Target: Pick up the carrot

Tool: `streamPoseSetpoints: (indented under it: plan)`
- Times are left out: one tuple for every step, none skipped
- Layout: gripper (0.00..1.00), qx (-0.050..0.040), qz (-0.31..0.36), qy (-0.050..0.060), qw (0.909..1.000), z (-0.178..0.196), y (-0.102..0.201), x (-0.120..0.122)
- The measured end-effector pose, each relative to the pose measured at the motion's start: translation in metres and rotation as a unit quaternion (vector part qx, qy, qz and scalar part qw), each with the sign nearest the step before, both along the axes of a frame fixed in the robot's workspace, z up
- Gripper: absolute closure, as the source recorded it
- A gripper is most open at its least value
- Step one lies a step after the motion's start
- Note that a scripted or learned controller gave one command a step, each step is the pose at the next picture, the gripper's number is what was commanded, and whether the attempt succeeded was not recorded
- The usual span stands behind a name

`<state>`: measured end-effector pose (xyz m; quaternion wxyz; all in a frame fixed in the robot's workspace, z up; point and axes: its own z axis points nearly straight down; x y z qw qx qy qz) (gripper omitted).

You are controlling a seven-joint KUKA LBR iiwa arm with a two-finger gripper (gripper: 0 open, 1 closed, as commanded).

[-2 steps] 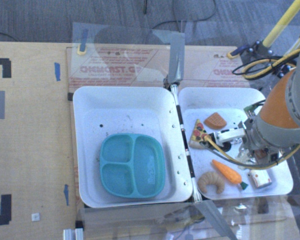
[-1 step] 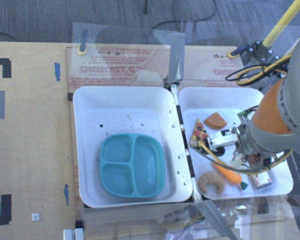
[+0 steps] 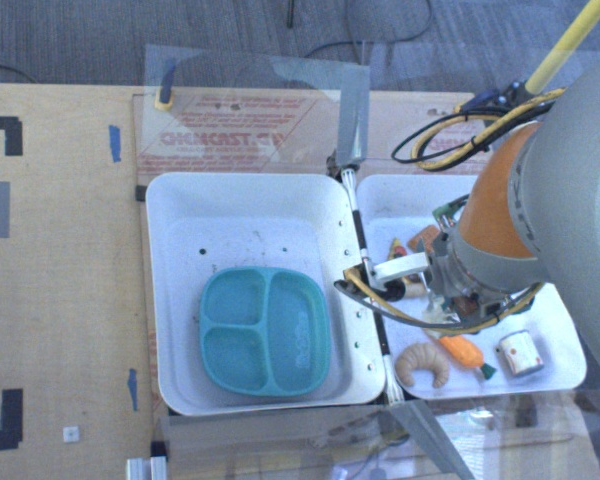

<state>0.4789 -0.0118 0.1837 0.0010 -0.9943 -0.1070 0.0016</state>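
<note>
One carrot (image 3: 464, 350), orange w/ green tip, lies lower right of frame in the right bin (image 3: 560, 373), slanted, green end toward the lower right. Half of it tucks under the arm's wrist, so the upper-left end is hidden. Croissant (image 3: 423, 364) sits just beside it on the left, nearly touching; small white can-like item (image 3: 520, 352) close on its right. More small items higher in the same bin, partly hidden.

Gripper (image 3: 450, 303) approx. above the carrot, buried under the wrist and cables: can't tell the jaw state.

Risks, my judgement: crowded neighbours, so a descent off-centre could catch the croissant or nudge the can instead. Carrot is slim and tapered, likely to roll or slip out if pinched near the tip. Loose cable loop (image 3: 380, 303) hangs over the bin divider, could snag.

Left bin (image 3: 170, 268) holds teal divided plate (image 3: 265, 330), well apart, no issue.
</note>
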Motion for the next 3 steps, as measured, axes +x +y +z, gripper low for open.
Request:
streamPoseSetpoints:
  plan:
    - [1.00,0.0007,0.082,0.001,0.9966,0.000,-0.072,-0.001]
    - [1.00,0.0003,-0.006,0.000,1.0000,-0.090,-0.084,0.008]
    - [1.00,-0.0002,-0.006,-0.006,1.0000,-0.095,-0.083,0.004]
